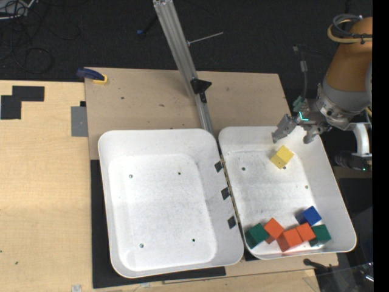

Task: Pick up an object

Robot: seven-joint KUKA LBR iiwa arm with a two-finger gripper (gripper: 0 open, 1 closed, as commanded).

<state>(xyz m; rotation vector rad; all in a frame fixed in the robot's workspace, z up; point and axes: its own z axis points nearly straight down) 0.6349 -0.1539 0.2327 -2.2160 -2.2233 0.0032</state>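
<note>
The gripper (pixel 296 128) hangs at the upper edge of the right bin (pixel 340 190), toward one o'clock in the camera view. Its two fingers are spread wide, with nothing between them. The yellow block (pixel 281 157) lies on the bin floor just below the gripper, toward its seven o'clock, tilted so that its corners do not line up with the bin walls. It is clear of the fingers and well apart from everything else.

At the bin's five o'clock corner sits a tight cluster: a blue block (pixel 310 215), two orange blocks (pixel 274 228) (pixel 292 237), and two green blocks (pixel 256 234) (pixel 321 233), touching or nearly so. The left bin (pixel 115 181) lies alongside on the tabletop (pixel 42 181).

The yellow block looks the easiest target, but risks remain. Because it sits skewed, fingers closing across its corners rather than its flat faces could twist it out and flick it away. A descent slightly off centre could land a fingertip on top and jam it down. It also lies near the bin's far wall, so a finger might catch the rim.
</note>
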